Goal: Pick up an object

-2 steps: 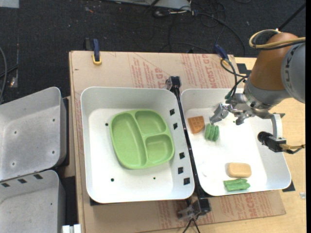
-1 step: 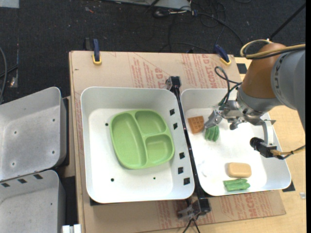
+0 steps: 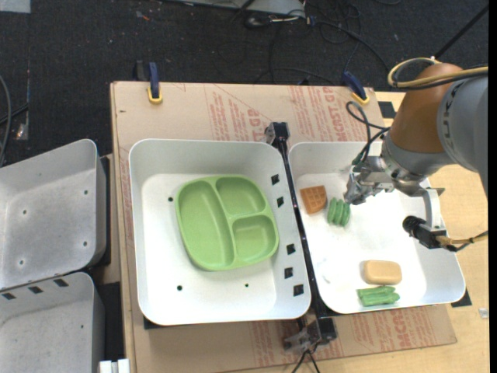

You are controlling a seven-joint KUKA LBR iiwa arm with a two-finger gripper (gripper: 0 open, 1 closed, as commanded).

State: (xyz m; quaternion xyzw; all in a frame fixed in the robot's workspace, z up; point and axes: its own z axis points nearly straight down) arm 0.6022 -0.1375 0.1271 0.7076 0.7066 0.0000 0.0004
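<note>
Hand (image 3: 353, 195) low in right bin (image 3: 435, 286), just beside green piece (image 3: 338, 212); finger state impossible to tell. Nothing lifted yet.

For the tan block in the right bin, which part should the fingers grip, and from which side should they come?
Probably across its short sides, coming straight down from above. The tan block lies flat and rounded in the right bin, longer left to right. The green piece sits close below it, so fingers closing along the length, at its left and right ends, have more free room.
</note>
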